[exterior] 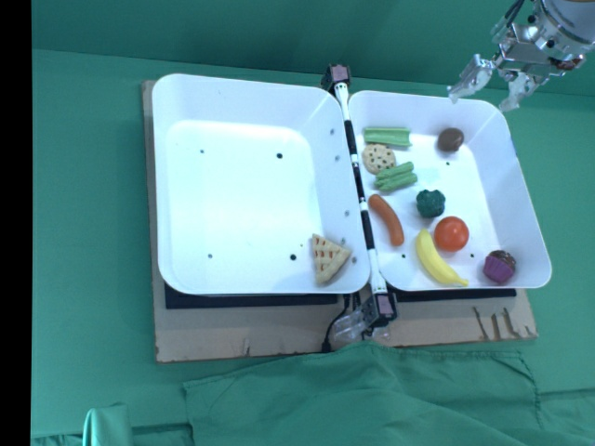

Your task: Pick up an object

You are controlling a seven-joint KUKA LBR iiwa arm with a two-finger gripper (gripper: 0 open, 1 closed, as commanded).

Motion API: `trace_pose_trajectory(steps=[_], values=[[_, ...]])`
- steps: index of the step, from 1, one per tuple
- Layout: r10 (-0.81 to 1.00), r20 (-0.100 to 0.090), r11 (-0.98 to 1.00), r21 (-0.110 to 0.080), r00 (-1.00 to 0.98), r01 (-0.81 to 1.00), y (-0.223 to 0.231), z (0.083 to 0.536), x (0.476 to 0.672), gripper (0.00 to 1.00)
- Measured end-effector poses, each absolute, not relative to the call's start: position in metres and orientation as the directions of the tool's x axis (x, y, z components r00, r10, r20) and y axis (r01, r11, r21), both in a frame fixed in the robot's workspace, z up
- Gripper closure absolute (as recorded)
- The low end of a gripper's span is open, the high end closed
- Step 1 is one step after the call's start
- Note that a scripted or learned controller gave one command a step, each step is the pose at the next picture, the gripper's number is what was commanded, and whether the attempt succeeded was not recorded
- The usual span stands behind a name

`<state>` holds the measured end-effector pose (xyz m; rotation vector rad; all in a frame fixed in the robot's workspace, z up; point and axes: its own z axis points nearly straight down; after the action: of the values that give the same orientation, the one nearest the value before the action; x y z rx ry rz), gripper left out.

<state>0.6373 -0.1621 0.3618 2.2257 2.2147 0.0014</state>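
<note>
At the upper right of the frame the gripper (490, 84) hangs above the far right corner of the right bin (523, 214), its two fingers (470, 75) spread wide with nothing between them; the grey arm with its orange band runs out of the picture at the top right corner. The right bin, in the right half of the frame, holds all but one of the toy foods. Along its upper part lie a green celery stick (387, 137), a round cookie (378, 158) just below it, and a second green pod (397, 176) beside the cookie, while a small brown round piece (451, 138) sits nearest the gripper, toward the bin's upper right. Lower down, an orange sausage (386, 219) lies slanted close to the bin's left wall, a dark green broccoli (429, 203) sits near the middle, and a red tomato (452, 233) rests just below it, beside a yellow banana (436, 259) that curves along the lower edge. A purple cupcake (499, 266) stands in the lower right corner. The left bin (186, 110) carries a single wedge of waffle (327, 256) in its lower right corner. Both bins rest on a cardboard sheet (232, 337) laid on the green surface (84, 249), with a fold of green cloth (372, 398) at the bottom of the frame.
</note>
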Motion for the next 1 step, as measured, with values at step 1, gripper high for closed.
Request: trace_pose_trajectory(steps=[1], values=[[1.0,0.0,-0.008,-0.011,0.008,1.0,-0.1888,0.2238,0.6158,0.0]])
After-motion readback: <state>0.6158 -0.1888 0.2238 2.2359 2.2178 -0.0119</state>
